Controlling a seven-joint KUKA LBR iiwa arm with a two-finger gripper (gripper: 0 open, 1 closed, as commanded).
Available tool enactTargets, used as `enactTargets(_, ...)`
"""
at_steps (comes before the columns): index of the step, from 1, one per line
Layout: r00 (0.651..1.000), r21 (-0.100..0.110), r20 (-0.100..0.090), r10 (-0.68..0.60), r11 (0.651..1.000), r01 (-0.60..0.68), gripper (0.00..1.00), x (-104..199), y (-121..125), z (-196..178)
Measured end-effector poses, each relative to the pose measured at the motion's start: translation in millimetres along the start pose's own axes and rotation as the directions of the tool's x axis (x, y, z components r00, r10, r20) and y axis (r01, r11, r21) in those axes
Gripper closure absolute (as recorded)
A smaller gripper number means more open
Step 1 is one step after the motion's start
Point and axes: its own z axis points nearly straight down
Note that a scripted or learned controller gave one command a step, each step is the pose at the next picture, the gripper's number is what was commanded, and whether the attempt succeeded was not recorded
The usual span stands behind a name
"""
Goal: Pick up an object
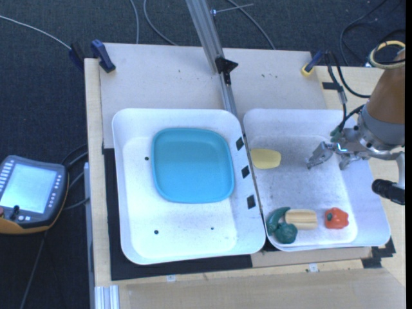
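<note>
My gripper (329,154) hangs over the upper right part of the right bin (360,124), reaching in from the right, and its two fingers stand spread apart with nothing between them, so I am holding nothing. By my reckoning the task has not really got going: no object is lifted, and every candidate lies on the bin floor. The nearest to me is the pale yellow piece (266,158), which rests against the left wall of the right bin, to the left of my gripper and apart from it. The others sit in a row along the bin's near edge: a dark green vegetable (282,226) at the left, a tan block (301,219) just beside it and seemingly touching it, and a red tomato-like piece (336,218) a little further right, standing by itself. The left bin (129,172) carries a blue plate (193,165), well away from where I am. What is left is nearly everything: choose one thing, bring the gripper over it, come down, close on it and raise it. The red piece and the yellow piece look the easiest picks to me, since each has free room around it.
</note>
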Motion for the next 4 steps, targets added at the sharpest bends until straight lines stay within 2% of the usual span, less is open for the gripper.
enactTargets(1,1.0,-0.001,0.0,0.0,1.0,0.0,0.0,3.6,-1.6,42.6)
enactTargets(2,1.0,-0.006,0.001,0.0,1.0,0.0,1.0,3.3,-0.3,29.8)
enactTargets(3,1.0,-0.011,0.003,0.0,1.0,0.0,1.0,-1.1,4.2,-31.9)
enactTargets(4,1.0,-0.01,0.002,0.0,1.0,0.0,1.0,-1.1,4.9,-76.7)
